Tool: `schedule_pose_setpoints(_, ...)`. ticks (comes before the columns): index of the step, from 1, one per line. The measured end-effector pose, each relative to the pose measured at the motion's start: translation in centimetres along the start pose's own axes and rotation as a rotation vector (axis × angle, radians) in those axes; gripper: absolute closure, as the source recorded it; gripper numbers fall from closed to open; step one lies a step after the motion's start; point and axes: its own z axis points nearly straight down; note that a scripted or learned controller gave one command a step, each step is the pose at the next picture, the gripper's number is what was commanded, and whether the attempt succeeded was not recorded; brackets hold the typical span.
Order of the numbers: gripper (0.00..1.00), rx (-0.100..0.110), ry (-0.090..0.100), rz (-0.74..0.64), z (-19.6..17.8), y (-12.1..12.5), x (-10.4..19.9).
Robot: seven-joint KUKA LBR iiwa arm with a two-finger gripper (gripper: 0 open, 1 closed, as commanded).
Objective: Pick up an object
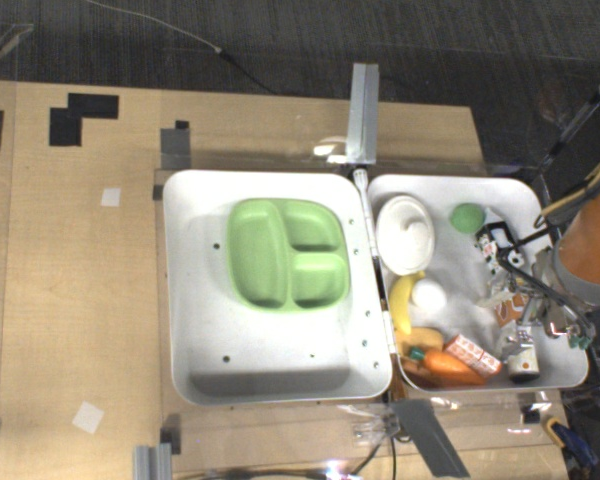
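The tool (521, 353) hangs low beside the carrot (452, 368).

Matt green plastic tray (285, 253), glossy white bins (195, 298)

Single fixed overhead cam, tilted slightly, mid-distance; covers both white bins (270, 388) on the tabletop (70, 298); arm (590, 248) enters from frame right.
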Motion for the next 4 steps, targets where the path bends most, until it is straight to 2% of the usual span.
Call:
schedule_pose_setpoints(2,0.00,0.001,-0.002,0.147,0.01,0.39,0.46)
schedule_pose_setpoints(4,0.00,0.002,-0.002,0.146,0.01,0.42,0.47)
